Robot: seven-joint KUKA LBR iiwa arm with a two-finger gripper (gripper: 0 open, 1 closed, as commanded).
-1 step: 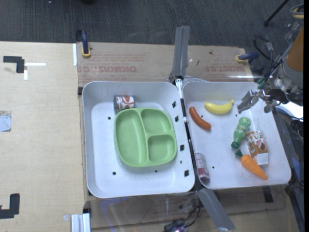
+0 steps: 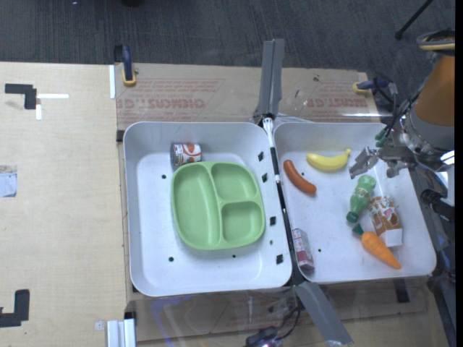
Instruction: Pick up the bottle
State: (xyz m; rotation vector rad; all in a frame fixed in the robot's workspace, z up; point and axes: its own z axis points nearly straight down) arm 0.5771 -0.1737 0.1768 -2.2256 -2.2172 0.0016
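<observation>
From the green three-compartment plastic tray (image 2: 218,205) in the left white bin (image 2: 137,215), across to the right, my pincer (image 2: 377,157) hangs spread wide and unladen just beyond the lying green plastic bottle (image 2: 359,197), presumably lining up a descent.

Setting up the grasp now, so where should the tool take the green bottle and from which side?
Grip the bottle across its body from above. It lies flat, cap toward the carrot, with a carton close along its right, so the left flank gives more room.
</observation>
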